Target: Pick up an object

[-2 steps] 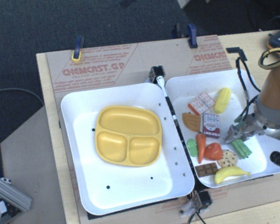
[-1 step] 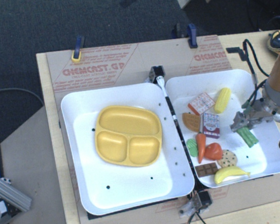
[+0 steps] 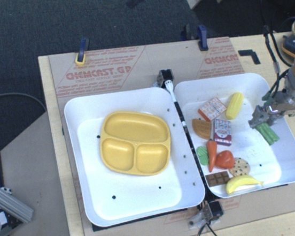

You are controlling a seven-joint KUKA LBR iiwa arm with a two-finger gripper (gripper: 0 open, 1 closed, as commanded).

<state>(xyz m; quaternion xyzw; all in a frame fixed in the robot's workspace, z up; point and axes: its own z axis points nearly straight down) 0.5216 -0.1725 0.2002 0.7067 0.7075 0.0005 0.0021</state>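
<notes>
- Camera view: gripper (image 3: 262,119) hung over the right bin (image 3: 291,163) at its right side, directly above a green toy vegetable (image 3: 269,134).
- Finger state: cannot tell; nothing visibly held, so I judged the pick not yet done.
- Toy food lay clustered nearby: corn cob (image 3: 234,105), carrot (image 3: 212,155), banana (image 3: 242,184), cookie (image 3: 239,167).
- Left bin (image 3: 81,150) held a yellow divided plate (image 3: 135,142).
- Bins sat on a cardboard-covered bench (image 3: 129,63), clamped at the far edge; dark floor beyond.

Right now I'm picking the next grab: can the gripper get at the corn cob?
Probably yes. The corn cob lies uncovered near the right bin's far side, with open floor between it and the gripper.
</notes>
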